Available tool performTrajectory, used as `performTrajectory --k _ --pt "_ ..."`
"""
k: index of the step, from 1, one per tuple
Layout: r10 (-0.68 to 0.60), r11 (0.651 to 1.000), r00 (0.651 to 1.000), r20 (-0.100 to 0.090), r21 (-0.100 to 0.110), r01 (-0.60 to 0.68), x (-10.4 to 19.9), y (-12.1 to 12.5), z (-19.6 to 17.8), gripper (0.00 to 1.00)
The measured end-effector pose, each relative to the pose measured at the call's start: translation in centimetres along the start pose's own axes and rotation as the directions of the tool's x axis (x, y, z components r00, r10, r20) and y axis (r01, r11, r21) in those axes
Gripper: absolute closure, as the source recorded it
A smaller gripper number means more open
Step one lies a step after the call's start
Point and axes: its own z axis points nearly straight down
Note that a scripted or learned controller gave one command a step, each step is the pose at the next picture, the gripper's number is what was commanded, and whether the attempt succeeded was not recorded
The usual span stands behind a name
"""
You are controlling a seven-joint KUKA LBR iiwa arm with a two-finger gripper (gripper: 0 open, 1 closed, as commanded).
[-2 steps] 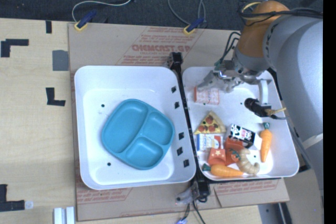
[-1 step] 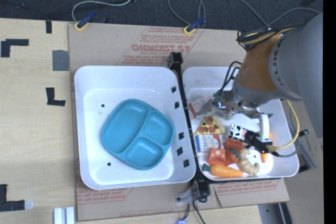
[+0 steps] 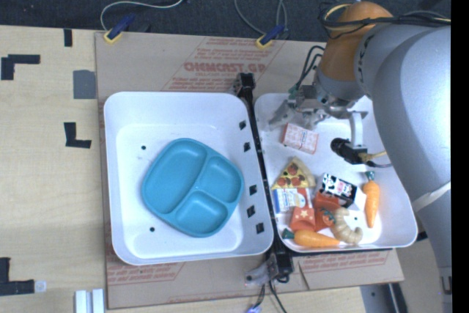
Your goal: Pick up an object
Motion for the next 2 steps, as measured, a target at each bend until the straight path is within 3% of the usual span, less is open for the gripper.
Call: performTrajectory --k 1,2 --pt "-0.001 1.000 1.000 0.002 0.001 0.001 -0.04 0.00 -1.00 1.00" --pt "-0.001 1.000 1.000 0.003 0.001 0.001 -0.04 -0.01 -0.98 0.00"
